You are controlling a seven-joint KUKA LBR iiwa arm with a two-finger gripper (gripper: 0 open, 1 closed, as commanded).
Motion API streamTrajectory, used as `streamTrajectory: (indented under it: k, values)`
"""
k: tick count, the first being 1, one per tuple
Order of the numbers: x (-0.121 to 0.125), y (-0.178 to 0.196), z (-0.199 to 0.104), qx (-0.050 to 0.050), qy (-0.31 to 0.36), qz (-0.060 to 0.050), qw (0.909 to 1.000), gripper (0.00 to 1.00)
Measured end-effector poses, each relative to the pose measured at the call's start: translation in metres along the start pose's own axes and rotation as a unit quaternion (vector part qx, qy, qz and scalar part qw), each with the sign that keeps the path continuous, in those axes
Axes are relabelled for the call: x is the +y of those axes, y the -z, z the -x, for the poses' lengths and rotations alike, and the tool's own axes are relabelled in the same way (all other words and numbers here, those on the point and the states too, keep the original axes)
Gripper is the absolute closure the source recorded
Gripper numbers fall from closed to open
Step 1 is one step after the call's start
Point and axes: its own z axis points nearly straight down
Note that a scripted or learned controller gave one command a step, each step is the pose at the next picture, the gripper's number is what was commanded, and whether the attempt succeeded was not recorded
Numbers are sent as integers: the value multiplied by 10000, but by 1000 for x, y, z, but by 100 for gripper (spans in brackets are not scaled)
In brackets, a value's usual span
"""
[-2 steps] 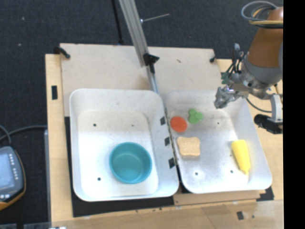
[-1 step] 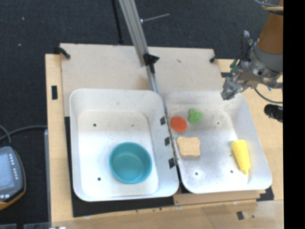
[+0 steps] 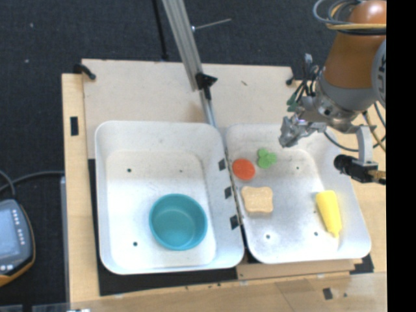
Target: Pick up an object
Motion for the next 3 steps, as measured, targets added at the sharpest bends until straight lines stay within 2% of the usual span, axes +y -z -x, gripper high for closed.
streamTrajectory:
  k: [3]
  values:
    - [-39,1,-143,4,7,-1,10000,100]
